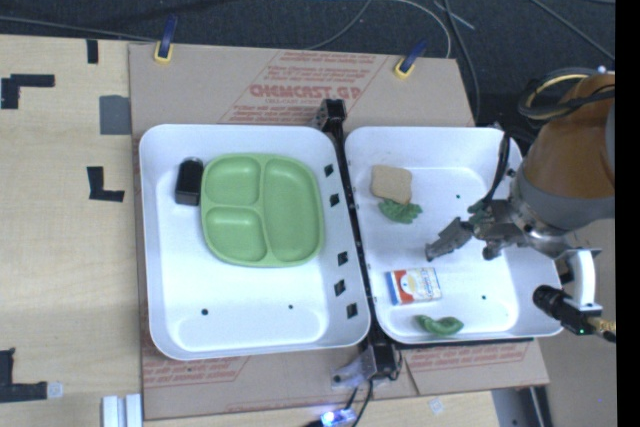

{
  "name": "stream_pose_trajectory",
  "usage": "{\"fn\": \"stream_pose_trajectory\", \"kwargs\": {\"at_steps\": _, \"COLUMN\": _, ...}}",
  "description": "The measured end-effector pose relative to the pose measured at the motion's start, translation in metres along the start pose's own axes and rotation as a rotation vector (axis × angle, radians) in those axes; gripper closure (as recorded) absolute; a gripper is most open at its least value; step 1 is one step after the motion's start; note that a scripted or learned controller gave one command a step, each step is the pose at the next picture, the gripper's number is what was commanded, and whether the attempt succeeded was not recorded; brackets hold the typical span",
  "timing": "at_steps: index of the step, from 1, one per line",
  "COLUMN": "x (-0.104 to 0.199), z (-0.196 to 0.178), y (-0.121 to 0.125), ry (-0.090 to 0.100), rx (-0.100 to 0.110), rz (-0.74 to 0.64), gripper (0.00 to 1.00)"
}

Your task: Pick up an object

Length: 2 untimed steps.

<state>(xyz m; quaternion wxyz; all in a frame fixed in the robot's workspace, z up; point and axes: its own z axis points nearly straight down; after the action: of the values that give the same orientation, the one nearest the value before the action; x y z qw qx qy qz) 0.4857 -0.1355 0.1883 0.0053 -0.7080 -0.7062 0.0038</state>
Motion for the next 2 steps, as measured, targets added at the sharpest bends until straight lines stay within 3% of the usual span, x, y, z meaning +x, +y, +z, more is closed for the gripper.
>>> {"fn": "stream_pose_trajectory", "kwargs": {"at_steps": 1, "x": 0.0, "z": -0.005, "y": 0.003, "ry": -0.002, "rx": -0.01, "rz": -0.003, "gripper": 0.0}}
{"fn": "stream_pose_trajectory", "kwargs": {"at_steps": 2, "x": 0.003, "z": 0.051, "y": 0.012, "ry": -0.001, "rx": -0.006, "rz": -0.003, "gripper": 0.0}}
